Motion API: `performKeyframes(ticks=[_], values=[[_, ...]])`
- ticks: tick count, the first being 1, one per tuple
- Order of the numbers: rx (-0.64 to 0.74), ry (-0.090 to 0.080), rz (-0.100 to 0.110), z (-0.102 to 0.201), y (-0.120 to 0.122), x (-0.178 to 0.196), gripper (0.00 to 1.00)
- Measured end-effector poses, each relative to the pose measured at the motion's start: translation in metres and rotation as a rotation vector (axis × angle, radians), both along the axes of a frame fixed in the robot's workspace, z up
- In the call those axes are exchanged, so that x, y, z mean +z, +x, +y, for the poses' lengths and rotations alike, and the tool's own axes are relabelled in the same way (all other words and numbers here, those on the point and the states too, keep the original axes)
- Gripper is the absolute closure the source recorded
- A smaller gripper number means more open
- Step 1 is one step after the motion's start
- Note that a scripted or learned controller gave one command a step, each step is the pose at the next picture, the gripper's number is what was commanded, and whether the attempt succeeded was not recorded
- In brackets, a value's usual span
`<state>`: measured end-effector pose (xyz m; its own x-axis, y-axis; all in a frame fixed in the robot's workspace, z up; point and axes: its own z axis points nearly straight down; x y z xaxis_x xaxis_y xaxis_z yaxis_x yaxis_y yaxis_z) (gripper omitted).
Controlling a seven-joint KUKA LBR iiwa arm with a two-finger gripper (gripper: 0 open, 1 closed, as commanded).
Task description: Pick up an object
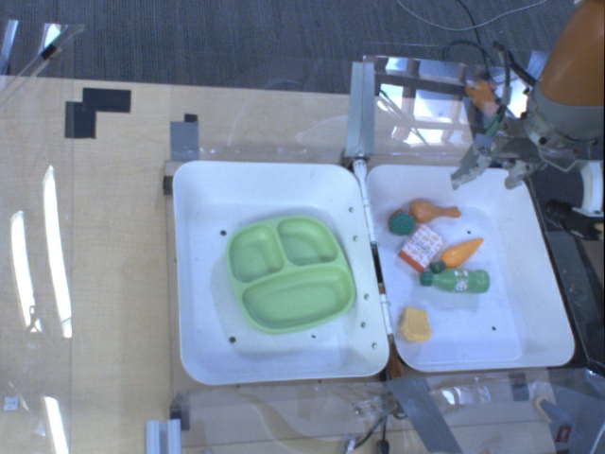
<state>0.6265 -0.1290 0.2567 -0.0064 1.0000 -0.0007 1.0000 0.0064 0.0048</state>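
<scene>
My gripper [491, 165] hangs spread and empty over the right bin's [529, 343] far edge; the carrot [462, 251], box [421, 248] and bottle [460, 280] touch, so 1 descent risks a jammed or double grasp.

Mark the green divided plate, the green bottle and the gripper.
green divided plate [290, 288]: camera view, ridge between its compartments, left bin.
green bottle [460, 280]: camera view, middle of its body, right bin.
gripper [492, 170]: camera view, midway between fingertips, above the right bin's far edge.

The arm [579, 60] slants down to its gripper [490, 170], whose two fingers [467, 172] are spread apart, holding nothing.
</scene>
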Motion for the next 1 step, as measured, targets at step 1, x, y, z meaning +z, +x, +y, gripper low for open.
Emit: performKeyframes(ticks=[1], values=[[-0.018, 0.001, 0.002, 0.0061, -0.0006, -0.1441, 0.00]])
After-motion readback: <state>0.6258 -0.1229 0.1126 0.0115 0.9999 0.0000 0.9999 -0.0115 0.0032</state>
